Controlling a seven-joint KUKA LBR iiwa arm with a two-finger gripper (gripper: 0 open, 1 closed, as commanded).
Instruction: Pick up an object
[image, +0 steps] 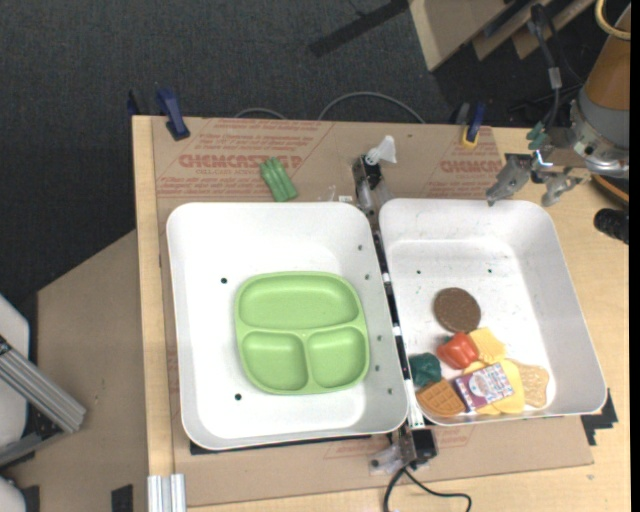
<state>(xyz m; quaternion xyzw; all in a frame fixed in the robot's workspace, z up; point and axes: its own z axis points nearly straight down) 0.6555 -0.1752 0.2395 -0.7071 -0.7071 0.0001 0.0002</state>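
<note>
Down at the near edge, the right bin (560, 260) has its pile of toy food packed into the five o'clock corner: a waffle-like orange piece (440, 398), a small printed packet (486, 383) lying on yellow pieces (507, 392), and a tan cracker (535, 382) at the far right of the heap. Just above them, a dark teal piece (424, 368) touches a red piece (459, 350), with another yellow piece (487, 344) beside it. A brown round disc (456, 309) lies apart, at twelve o'clock from the heap.

Over in the left bin (200, 300), a green divided plate (300, 331) sits at the centre, three compartments facing up.

Further back, on the brown desk (230, 155), a green clip-like object (279, 180) rests beyond the left bin's far rim.

And at two o'clock in the view, the gripper (530, 185) hangs over the right bin's far edge, fingers (503, 186) spread apart, grasping nothing, well clear of the food.
</note>
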